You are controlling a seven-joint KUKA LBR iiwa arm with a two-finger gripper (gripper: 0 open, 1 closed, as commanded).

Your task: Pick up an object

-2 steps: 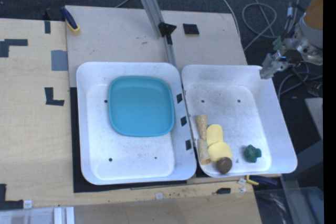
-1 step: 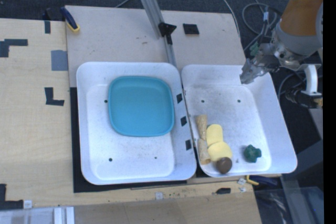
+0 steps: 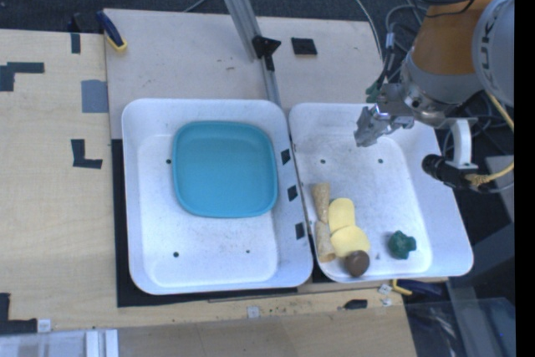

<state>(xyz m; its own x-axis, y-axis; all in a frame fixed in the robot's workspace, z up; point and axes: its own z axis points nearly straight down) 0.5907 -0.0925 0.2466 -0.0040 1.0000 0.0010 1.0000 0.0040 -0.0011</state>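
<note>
The tool (image 3: 369,132) hangs over the far part of the right bin (image 3: 393,171); along that bin's near edge lie a yellow piece (image 3: 343,228), a brown ball (image 3: 357,263) and a green lump (image 3: 401,243); a blue plate (image 3: 224,169) lies in the left bin (image 3: 150,205)

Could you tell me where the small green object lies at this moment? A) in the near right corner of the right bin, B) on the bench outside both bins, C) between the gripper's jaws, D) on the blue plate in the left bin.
A: the green object sits on the floor of the right bin by its near right corner, apart from the gripper above the bin's far end.
</note>
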